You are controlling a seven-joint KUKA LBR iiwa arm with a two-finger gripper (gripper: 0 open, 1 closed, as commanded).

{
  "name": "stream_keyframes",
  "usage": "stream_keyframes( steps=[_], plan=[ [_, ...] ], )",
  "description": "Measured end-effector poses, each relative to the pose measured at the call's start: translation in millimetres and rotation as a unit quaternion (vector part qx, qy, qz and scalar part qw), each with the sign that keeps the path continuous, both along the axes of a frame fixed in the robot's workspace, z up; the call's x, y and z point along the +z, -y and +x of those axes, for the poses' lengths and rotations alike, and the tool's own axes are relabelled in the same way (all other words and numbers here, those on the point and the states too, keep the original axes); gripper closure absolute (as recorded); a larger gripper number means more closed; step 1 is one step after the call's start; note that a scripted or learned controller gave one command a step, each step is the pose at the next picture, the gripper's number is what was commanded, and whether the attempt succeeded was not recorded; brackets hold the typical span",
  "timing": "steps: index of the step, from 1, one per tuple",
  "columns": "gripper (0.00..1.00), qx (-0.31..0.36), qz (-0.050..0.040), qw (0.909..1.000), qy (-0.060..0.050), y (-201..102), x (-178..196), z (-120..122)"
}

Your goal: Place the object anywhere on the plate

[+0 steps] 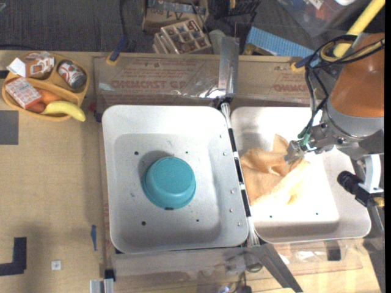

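Cluttered surroundings beyond a brown table (49, 182) bearing two white bins. Left bin (122, 133): a teal plate (170, 182), upturned and bowl-like, sitting mid-floor with bare white all around for a drop. Right bin (324, 218): a tan cloth (269, 173), crumpled against the dividing wall, one corner pulled up toward the pincer (295, 152). Pincer clenched on that raised corner, apparently to lift clear. Raised rims between the bins to cross; open room above.

Soft tan cloth (269, 173), smooth teal plate (170, 182)
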State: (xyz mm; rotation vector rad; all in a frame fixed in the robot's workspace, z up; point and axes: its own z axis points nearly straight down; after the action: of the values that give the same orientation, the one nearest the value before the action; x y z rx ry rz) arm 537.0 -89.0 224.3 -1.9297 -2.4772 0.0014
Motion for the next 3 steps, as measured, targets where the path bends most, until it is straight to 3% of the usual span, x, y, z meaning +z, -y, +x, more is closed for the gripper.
stream_keyframes(
  steps=[1,2,3],
  plan=[
    [1.00,0.198,-0.0008,0.9801,0.003,-46.9,9.5,16.3],
    [1.00,0.387,-0.0009,0.9219,0.004,-91.2,15.9,24.5],
    [1.00,0.562,-0.0002,0.8273,0.003,-144.0,0.5,33.6]
  ],
)
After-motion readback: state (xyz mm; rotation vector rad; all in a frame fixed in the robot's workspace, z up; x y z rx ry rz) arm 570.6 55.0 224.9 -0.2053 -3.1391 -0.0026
